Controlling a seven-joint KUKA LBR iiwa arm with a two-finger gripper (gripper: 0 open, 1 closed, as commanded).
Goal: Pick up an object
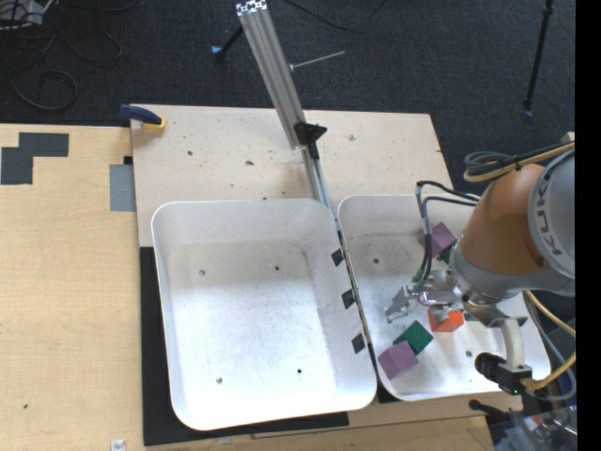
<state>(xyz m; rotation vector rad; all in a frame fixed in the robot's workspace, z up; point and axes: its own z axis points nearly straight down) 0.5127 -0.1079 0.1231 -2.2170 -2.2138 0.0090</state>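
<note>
The end effector (406, 304) hangs low inside the right bin (376, 216), on the grey arm (512, 233) reaching in from the right; whether it is apart or together cannot be told, and nothing is seen clamped in it. Just below it lie a green block (414, 337) and a purple block (397, 359), an orange block (449, 320) sits beside it to the right, and a second purple block (439, 238) lies nearer the bin's far side. The left bin (178, 216) adjoins on the worktop (216, 144).
</note>
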